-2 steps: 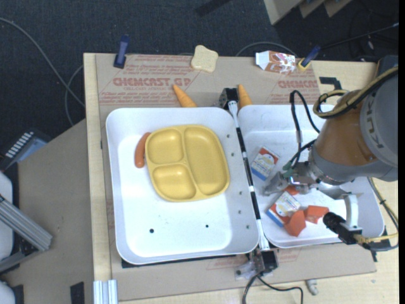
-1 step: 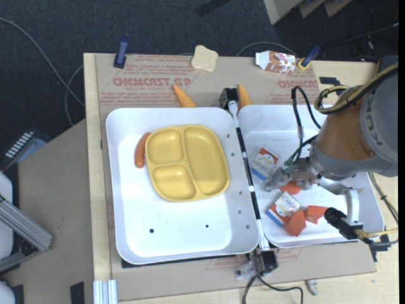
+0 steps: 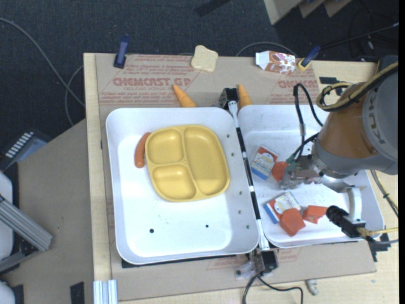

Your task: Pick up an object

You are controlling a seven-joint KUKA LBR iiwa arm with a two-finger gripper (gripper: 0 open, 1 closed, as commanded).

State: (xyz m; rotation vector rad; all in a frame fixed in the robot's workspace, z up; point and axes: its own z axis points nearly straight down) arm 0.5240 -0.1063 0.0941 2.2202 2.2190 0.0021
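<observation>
orange block [image 3: 291, 221] clear; claw [image 3: 292, 175] tips indistinct.

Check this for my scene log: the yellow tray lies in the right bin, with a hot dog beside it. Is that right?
Not quite. The camera view shows the yellow tray in the left bin, not the right one. The hot dog does lie beside it, along the tray's left edge.

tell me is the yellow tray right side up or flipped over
Right side up. The yellow tray lies flat in the left bin with its three compartments facing up, nothing in them.
</observation>
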